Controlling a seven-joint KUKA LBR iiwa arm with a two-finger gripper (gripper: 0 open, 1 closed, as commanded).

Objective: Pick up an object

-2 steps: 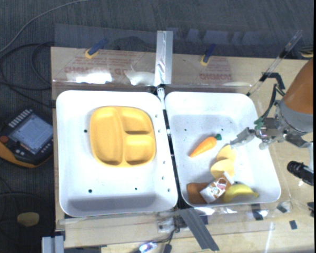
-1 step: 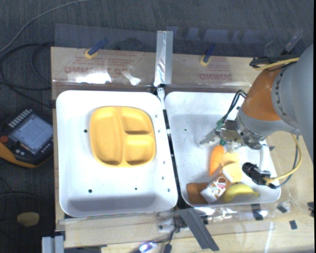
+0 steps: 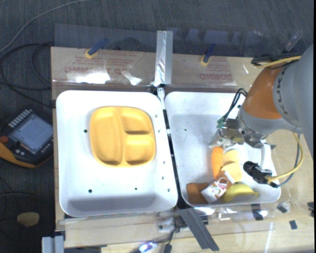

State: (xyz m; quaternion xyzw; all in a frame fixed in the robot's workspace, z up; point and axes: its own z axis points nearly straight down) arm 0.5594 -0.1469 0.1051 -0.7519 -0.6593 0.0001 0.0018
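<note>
The desk (image 3: 68,62) carries two shallow white bins side by side. The left bin (image 3: 73,188) holds a yellow divided tray (image 3: 122,135), lying flat a little toward 12 o'clock of the bin's middle. The right bin (image 3: 192,125) holds a small heap of things crowded into its 5 o'clock corner: an orange carrot (image 3: 216,161) lying nearly upright in the view, a brown piece (image 3: 196,187) at the bin's 6 o'clock wall, a small white carton with red print (image 3: 216,190) touching it, a yellow banana (image 3: 239,192) just to the carton's 3 o'clock, and a pale yellow cup-like thing (image 3: 233,161) just beside the carrot.

The arm (image 3: 284,94) reaches in from 3 o'clock, its orange band above the wrist. The end effector (image 3: 233,136) hangs low over the right bin, at 12 o'clock of the heap, just above the carrot's top end. Whether its grip is wide or narrow cannot be told from this slant, and nothing can be seen in its grasp.

A handheld controller (image 3: 21,138) lies on the floor at 9 o'clock of the desk.
</note>
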